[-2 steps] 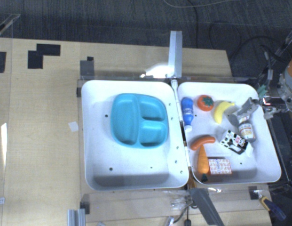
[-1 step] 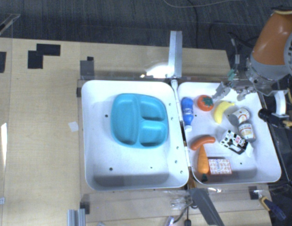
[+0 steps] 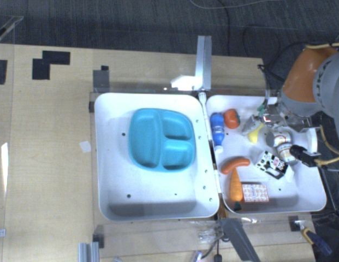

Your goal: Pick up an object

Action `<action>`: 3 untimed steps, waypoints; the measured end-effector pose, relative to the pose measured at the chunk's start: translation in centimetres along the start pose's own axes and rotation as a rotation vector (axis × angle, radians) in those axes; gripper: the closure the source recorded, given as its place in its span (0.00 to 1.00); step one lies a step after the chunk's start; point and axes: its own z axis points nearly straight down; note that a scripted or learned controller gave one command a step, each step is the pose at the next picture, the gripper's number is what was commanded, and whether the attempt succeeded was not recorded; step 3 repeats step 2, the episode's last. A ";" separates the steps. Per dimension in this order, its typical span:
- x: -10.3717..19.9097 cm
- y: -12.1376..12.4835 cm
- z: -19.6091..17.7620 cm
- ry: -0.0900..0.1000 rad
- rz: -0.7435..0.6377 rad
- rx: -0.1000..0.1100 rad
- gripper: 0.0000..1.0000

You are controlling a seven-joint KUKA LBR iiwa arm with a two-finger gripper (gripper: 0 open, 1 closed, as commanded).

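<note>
— Objects? All in the right bin (image 3: 316, 198): a blue bottle (image 3: 217, 128), an orange ball (image 3: 231, 118), a carrot (image 3: 236, 185).
— And the gripper (image 3: 283, 144)?
— Low among them, by a black-and-white card (image 3: 271, 164). Whether it holds anything, I can't tell. The left bin (image 3: 112, 201) has a blue tray (image 3: 161, 138).

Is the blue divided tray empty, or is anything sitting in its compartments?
Empty. The blue divided tray in the left bin shows only bare blue in its compartments.
</note>
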 end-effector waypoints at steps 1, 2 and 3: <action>0.1 0.2 -1.3 0.001 -0.001 -0.004 1.00; 3.6 3.9 -11.4 0.001 0.000 0.003 1.00; 3.6 3.9 -11.4 0.001 0.000 0.003 1.00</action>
